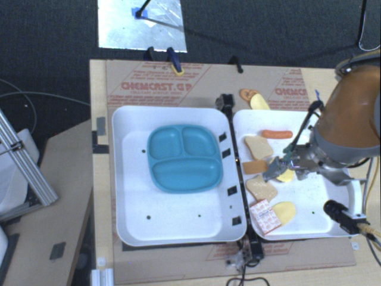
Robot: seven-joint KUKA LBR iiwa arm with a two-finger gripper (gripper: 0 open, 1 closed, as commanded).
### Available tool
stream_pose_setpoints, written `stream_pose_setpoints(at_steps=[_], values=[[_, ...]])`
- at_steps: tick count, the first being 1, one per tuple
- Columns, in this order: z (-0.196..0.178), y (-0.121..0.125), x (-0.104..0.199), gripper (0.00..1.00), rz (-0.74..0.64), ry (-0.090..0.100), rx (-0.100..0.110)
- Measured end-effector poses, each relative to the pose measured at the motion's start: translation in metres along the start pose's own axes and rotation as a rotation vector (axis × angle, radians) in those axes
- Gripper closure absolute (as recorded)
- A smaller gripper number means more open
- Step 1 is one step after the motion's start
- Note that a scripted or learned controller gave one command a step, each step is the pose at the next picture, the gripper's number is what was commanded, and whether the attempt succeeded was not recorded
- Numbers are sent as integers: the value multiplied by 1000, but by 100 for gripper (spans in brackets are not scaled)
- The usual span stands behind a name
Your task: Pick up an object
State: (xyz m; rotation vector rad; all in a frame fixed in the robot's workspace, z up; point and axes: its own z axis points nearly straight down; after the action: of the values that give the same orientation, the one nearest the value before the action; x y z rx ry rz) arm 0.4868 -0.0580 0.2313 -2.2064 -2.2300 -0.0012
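My gripper reaches in from the right and hangs low over the middle of the right bin. Under and around its tip lie several toy foods: a tan bread slice, a brown piece, another bread slice, and a small yellow piece right beside the tip. An orange sausage lies further back. A red-and-white packet and a yellow lemon-shaped piece sit near the front edge.
The left bin holds a blue divided plate. A black divider with clips separates the bins. Behind the right bin, on the cardboard, lie a yellow piece and an orange piece. The arm's bulky orange and grey body covers the right bin's far side.
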Motion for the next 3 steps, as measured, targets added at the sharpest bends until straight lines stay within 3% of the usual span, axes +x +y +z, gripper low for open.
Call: stream_pose_setpoints(at_steps=[1,2,3], values=[[113,5,-37,0,13,-4,7],[101,0,-26,0,9,-2,-2],[44,60,55,0,-3,0,-13]])
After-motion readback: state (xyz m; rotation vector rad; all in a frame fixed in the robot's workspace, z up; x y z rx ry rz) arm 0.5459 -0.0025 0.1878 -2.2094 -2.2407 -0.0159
